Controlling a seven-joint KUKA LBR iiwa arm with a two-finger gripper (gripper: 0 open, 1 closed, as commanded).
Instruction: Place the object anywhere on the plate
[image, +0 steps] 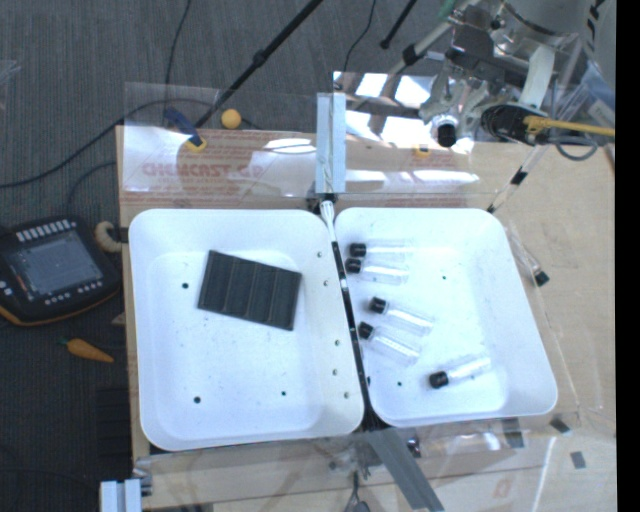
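Bench carries two white bins side by side. Right bin (520, 330) holds five clear vials with black caps: nearest vial (458, 372) at 5 o'clock, a pair (392, 325) mid-bin, two more (375, 257) at 11 o'clock. Left bin (160, 400) holds the dark ribbed plate (250, 290). Gripper (470, 95) hangs beyond the right bin's far edge, well apart from every vial; finger state can't be told. Faded red lettering on the back panel (200, 168) is unreadable.
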